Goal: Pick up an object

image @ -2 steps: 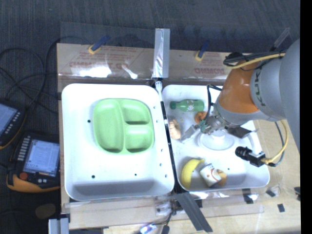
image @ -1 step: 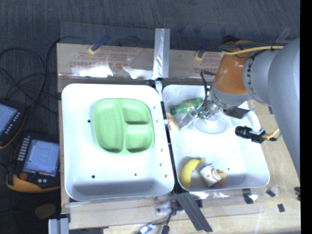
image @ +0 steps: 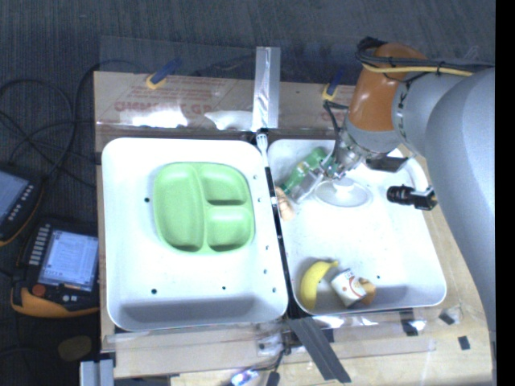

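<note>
My gripper (image: 332,165) is down at the back of the right bin (image: 402,240), under the orange wrist band. It sits right at the upper end of a clear bottle with a green label (image: 300,178), which lies tilted against the bin's left wall. A clear, round glass piece (image: 348,192) lies just below and to the right of the gripper. A yellow banana (image: 315,281) lies at the bin's front left. Next to the banana is a small white, red and orange object (image: 351,288).
In the left bin (image: 129,280) lies a green divided plate (image: 203,206). The arm's grey body covers the right bin's far right side. A black fitting (image: 410,195) juts out near that bin's right wall. A handheld pendant (image: 60,256) lies off the bench at the left.
</note>
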`<state>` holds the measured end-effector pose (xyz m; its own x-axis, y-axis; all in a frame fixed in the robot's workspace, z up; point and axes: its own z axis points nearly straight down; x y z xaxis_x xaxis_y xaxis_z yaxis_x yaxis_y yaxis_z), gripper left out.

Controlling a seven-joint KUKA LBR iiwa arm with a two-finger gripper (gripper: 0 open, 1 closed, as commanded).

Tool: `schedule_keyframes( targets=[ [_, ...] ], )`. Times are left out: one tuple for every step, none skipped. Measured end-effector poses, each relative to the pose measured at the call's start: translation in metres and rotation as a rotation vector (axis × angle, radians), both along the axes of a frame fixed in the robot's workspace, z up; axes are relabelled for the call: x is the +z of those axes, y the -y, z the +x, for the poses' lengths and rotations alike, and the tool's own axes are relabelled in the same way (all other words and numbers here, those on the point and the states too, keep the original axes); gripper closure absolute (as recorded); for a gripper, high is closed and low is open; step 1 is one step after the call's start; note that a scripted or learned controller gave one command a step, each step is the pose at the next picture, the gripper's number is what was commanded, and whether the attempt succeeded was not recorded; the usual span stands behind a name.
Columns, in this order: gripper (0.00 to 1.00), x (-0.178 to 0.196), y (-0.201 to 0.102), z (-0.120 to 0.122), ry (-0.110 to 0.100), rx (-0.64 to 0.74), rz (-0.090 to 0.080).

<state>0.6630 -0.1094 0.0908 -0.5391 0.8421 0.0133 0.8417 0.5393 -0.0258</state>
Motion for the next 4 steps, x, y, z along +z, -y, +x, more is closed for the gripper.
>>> schedule_keyframes(
  targets=[
    [0.0, 0.0, 0.0, 0.0, -0.001, -0.006, 0.0],
    [0.0, 0.0, 0.0, 0.001, 0.001, -0.052, 0.005],
    [1.0, 0.013, 0.005, 0.005, 0.024, -0.053, -0.008],
    [1.0, 0.0, 0.042, 0.008, 0.028, -0.167, 0.006]
  ],
)
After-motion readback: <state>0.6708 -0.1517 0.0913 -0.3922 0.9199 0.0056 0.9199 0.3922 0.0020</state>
